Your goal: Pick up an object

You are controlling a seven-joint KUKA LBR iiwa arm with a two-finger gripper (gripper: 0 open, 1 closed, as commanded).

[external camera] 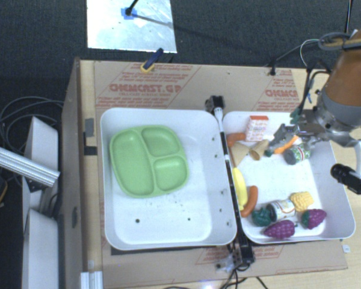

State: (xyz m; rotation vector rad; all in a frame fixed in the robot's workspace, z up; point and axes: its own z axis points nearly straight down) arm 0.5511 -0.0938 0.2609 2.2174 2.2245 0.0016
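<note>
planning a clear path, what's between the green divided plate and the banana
In the camera view, bare white floor of the left bin, then the black divider rail where the bins meet, lie between the green divided plate and the banana.

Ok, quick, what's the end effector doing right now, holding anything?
End effector: low over the right bin, among the orange carrot-like toy and the green can; grip state cannot be told from this view.

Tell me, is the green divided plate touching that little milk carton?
Apart. The camera view shows the green plate in the left bin and the carton in the right bin.
</note>
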